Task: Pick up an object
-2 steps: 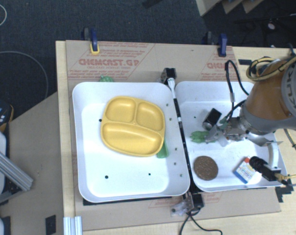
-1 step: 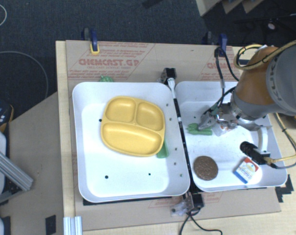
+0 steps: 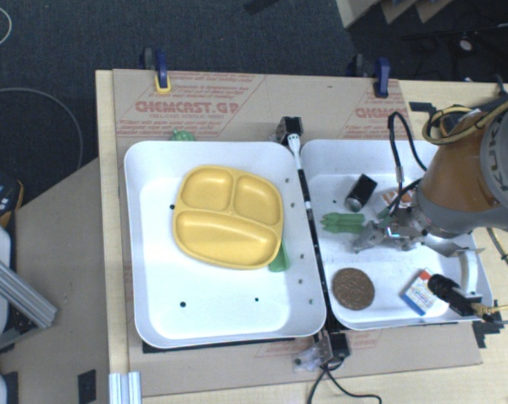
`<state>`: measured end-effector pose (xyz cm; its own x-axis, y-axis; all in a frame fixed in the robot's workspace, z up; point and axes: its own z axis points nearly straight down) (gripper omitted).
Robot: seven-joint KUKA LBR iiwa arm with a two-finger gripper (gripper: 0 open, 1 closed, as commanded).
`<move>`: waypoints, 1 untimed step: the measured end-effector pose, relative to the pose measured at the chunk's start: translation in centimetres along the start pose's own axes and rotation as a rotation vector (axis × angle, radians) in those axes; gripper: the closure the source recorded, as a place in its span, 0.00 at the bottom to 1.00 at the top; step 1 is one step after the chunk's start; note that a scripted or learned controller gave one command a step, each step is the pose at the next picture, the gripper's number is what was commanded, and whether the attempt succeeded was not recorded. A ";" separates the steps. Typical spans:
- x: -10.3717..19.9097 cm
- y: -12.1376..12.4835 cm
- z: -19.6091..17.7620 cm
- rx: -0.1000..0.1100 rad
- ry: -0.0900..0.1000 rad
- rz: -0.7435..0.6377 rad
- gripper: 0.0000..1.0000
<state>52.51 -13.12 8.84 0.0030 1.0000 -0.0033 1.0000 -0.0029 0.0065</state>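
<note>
Reading the brown sheet (image 3: 237, 99) under the bins first: red block print, "CHEMCAST", then letters I read as "G P". The same print repeats further right, partly covered. Two blue clamps (image 3: 161, 62) pin the sheet at its far edge. The left bin (image 3: 153, 310) is smooth white plastic with rounded corners. It holds a glossy yellow plate (image 3: 229, 215) moulded into three wells, with a green scrap (image 3: 278, 260) poking out from under its near right edge. In the right bin (image 3: 325, 162) my gripper (image 3: 365, 241), bare grey metal, sits low near the middle. I cannot tell how far open it is, and I see nothing in its hold. The green piece (image 3: 342, 222), long and knobbly, lies just beside its tip; whether they touch I cannot tell. A short black cylinder (image 3: 361, 192) lies tilted beyond that. Nearer me sits a flat brown disc (image 3: 353, 287) with a rough matt face. Right of the disc is a small white-and-blue box (image 3: 416, 296) with a red spot, its print too small to read.
</note>
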 end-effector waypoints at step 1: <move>5.6 -4.6 -10.2 0.000 0.005 -0.008 0.00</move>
<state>47.88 -7.46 19.03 -0.0049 1.0000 0.0012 1.0000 0.0049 0.0062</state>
